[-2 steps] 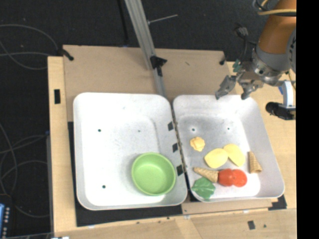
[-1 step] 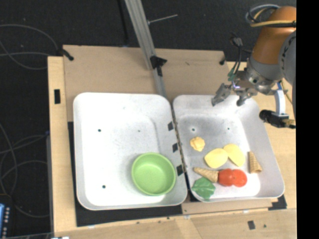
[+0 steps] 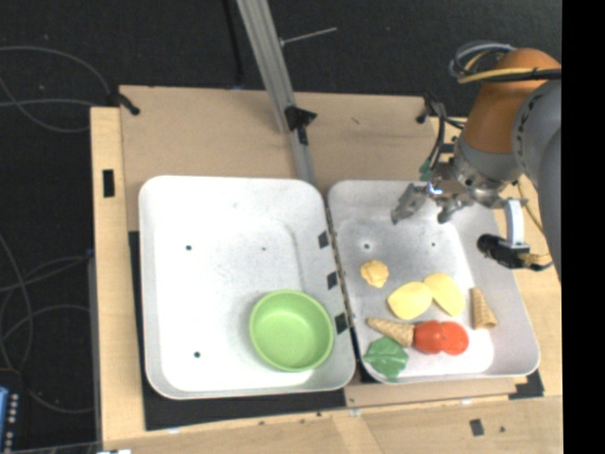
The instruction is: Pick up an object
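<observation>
Worktop (image 3: 208, 130) carries two white bins side by side, keeping loose items corralled. Left bin (image 3: 217, 225) has only green bowl (image 3: 291, 329), near right corner. Right bin (image 3: 397, 216) groups candidates at near end: yellow pieces (image 3: 425, 298), red tomato-like item (image 3: 440, 338), green piece (image 3: 386, 357), cone (image 3: 390, 329). End effector (image 3: 427, 204) hangs over far end of right bin, fingers spread, nothing between them; well apart from pile, so reach toward near end likely needed.

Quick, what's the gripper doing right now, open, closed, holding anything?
Gripper: open, fingers spread, holding nothing, above the far end of the right bin.
</observation>
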`<act>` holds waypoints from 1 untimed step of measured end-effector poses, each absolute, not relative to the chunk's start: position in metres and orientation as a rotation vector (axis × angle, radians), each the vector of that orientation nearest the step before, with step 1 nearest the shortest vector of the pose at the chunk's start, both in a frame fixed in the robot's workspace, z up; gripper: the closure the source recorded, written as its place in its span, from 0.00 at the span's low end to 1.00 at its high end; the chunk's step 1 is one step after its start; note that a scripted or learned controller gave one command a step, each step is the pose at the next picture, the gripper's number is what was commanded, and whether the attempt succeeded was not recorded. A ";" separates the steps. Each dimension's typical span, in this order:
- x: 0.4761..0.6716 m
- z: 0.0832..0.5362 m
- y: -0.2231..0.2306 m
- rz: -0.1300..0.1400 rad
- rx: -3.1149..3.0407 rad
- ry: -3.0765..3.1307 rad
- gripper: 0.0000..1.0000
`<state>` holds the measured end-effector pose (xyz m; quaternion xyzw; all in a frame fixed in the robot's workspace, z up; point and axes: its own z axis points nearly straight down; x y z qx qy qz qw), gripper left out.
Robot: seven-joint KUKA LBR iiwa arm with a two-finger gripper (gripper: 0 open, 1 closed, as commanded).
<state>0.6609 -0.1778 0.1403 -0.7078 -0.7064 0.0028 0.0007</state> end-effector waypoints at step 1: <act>0.664 0.156 -0.179 -0.001 -2.228 -2.223 1.00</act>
